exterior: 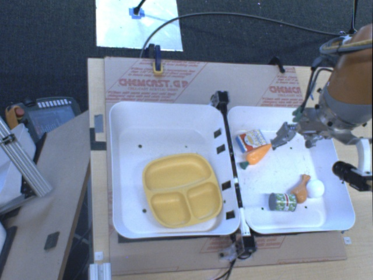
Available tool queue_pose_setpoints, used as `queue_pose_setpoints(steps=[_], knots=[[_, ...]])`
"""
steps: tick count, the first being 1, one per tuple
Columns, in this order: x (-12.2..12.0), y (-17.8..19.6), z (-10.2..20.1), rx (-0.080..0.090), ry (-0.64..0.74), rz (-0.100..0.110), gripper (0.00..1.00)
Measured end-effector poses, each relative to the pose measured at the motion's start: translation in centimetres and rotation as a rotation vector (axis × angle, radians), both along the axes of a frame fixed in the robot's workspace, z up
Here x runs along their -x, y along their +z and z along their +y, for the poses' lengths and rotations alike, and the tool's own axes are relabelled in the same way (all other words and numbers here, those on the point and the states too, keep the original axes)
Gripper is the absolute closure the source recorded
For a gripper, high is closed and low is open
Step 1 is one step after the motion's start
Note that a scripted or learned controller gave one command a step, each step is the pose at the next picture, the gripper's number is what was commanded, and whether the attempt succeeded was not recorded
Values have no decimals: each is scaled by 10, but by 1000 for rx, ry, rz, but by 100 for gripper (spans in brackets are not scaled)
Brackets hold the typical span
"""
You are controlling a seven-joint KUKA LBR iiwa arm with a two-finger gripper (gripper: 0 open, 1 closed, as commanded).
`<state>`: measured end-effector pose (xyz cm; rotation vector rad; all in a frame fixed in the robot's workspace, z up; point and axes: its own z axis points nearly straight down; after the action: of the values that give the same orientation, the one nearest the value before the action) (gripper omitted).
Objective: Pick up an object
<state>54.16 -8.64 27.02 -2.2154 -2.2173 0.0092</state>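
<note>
The right bin [332, 156] holds several small items. An orange toy carrot [258, 154] lies near its left wall, with a white and red packet [252, 138] just behind it. Toward the front sit a green can [282, 202] on its side, a tan drumstick [301, 188] and a white ball [315, 188]. My gripper [284, 135] hangs over the right bin, just right of the carrot's thick end and close to the packet. Nothing is visibly held in it.
A yellow divided plate [182, 189] lies in the left bin [128, 156]. A black divider with clips [229, 156] runs between the bins. The arm's orange and grey body [349, 80] looms over the right bin's far right side.
</note>
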Motion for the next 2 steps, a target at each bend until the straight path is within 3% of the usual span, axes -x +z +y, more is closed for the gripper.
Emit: queue_pose_setpoints(steps=[1,2], knots=[[-2,5,0,1,2,-11,0],[-7,-38,-4,1,0,-8,0]])
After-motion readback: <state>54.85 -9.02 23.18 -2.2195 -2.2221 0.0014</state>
